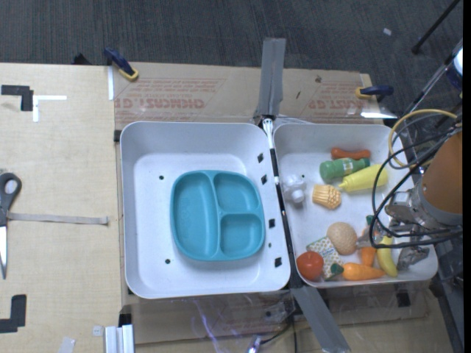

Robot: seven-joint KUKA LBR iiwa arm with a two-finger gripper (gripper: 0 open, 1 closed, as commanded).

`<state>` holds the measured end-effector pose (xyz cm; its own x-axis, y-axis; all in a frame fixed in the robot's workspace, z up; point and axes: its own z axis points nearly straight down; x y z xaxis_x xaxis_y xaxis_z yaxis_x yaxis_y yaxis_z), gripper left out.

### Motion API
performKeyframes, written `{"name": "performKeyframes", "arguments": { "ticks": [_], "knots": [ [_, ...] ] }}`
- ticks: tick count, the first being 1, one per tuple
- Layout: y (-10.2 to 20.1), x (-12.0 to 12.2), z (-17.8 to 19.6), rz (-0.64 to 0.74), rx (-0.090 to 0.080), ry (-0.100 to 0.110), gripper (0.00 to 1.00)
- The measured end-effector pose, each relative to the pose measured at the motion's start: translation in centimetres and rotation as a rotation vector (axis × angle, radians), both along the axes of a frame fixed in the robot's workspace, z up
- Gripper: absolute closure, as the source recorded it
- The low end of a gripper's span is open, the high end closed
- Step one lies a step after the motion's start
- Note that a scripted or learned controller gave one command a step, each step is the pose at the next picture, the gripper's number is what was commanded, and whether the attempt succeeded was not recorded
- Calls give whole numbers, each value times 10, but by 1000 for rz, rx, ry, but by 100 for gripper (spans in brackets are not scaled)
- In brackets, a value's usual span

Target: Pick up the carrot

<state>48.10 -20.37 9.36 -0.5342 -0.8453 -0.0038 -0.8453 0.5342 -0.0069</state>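
Observation:
The carrot (360,272), orange with a green tip, lies along the front wall of the right bin (294,153). A small orange piece (367,256) sits just behind it. A yellow banana (387,259) rests at its right end. My gripper (402,235) hangs low over the bin's right side, just above and right of the carrot, partly hidden by cables and the wrist. Nothing shows as held in it.
The right bin also holds a red tomato (310,265), a tan bun (341,235), corn (327,195), a green bottle (340,169), a yellow piece (363,179) and an orange-red piece (349,154). A teal divided plate (218,215) lies in the left bin (140,197).

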Motion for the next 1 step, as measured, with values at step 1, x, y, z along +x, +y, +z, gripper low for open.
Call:
{"name": "performKeyframes", "arguments": {
  "ticks": [1],
  "knots": [
    [51, -1, -1, -263, 3, 4, 0]
  ]
}}
